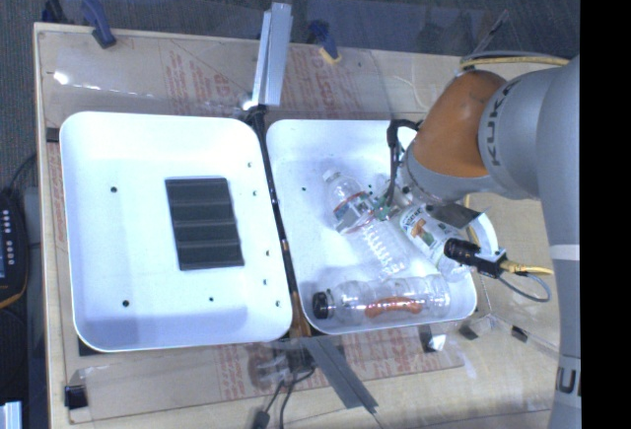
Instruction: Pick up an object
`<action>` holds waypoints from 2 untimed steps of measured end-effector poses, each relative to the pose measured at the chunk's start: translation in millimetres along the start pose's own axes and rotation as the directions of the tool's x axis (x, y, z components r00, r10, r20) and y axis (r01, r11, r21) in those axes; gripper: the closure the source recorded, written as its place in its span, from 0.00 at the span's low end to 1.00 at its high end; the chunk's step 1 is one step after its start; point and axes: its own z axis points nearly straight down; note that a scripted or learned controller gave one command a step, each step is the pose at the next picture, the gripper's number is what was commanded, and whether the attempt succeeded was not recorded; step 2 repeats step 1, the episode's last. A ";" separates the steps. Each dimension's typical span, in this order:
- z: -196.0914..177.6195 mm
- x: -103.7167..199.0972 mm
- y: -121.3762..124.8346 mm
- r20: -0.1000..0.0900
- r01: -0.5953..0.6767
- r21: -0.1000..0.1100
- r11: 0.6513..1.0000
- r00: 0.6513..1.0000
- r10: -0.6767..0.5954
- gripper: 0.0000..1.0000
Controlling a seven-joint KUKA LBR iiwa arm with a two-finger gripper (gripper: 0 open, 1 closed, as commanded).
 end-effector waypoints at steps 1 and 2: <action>-87.5 40.3 76.2 -0.009 0.126 0.013 0.992 0.992 -0.126 1.00; -87.5 40.3 76.2 -0.009 0.126 0.013 0.992 0.992 -0.126 1.00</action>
